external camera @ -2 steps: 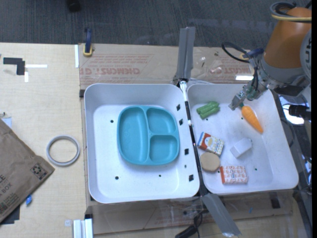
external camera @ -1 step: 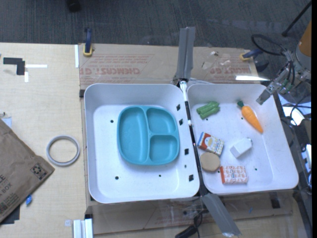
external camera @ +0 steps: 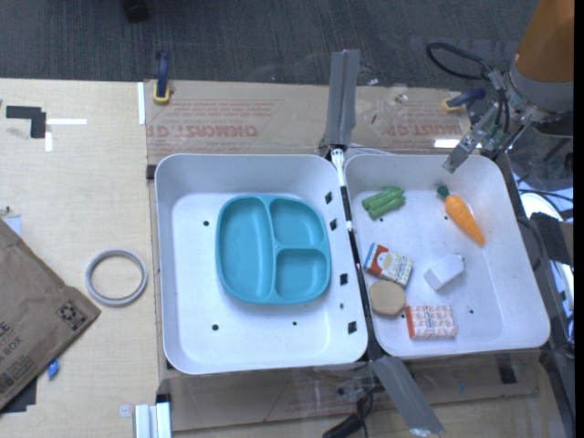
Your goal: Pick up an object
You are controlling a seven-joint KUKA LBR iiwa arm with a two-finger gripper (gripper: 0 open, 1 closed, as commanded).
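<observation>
The gripper [external camera: 467,149] hangs at the far right corner of the right bin [external camera: 511,331], just over its rim, below the arm's orange band [external camera: 550,26] and a tangle of cables. It is small and partly lost against the clutter, so I cannot tell how it is set; nothing shows in its grasp.

Closest to it, just inward and toward the camera, lies a smooth, tapered orange carrot [external camera: 464,217] with a small green stub at its top end. Farther to the tool's left, near the bins' shared wall, sits a knobbly green vegetable [external camera: 383,201]. Nearer the camera than the carrot is a small plain white block [external camera: 444,271]. Left of that block lies a small printed carton [external camera: 388,265] in red, white and yellow, with a flat tan disc [external camera: 388,298] touching its near side. Beside the disc, toward the front rim, lies a flat red-and-white printed packet [external camera: 430,321].

Well away across the divider, the left bin [external camera: 182,318] holds a glossy teal tray [external camera: 273,248] with three rounded compartments, lying flat near the middle.

The right bin's floor is bare white along its right wall and front right corner. Outside the bins, a grey tape ring [external camera: 116,276] rests on the wooden bench [external camera: 73,190], near a brown cardboard box [external camera: 32,322].
</observation>
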